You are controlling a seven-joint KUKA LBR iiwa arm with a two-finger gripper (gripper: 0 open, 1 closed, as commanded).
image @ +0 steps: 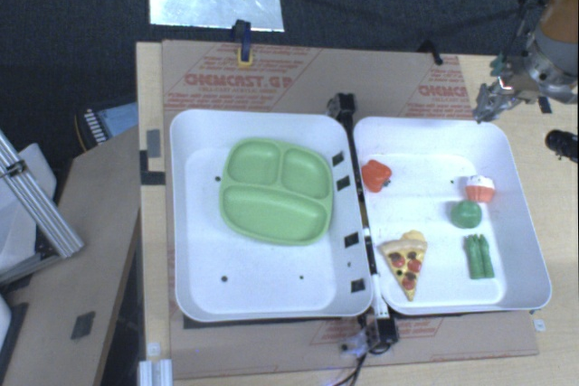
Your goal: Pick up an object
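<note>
The pizza slice [405, 259] lies well apart from the gripper [489, 101], whose grip state I cannot tell.

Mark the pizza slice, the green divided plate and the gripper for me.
pizza slice [404, 259]: camera view, on the red topping at its middle.
green divided plate [276, 191]: camera view, on the ridge between its compartments.
gripper [489, 101]: camera view, at its tip, above the right bin's far corner.
</note>
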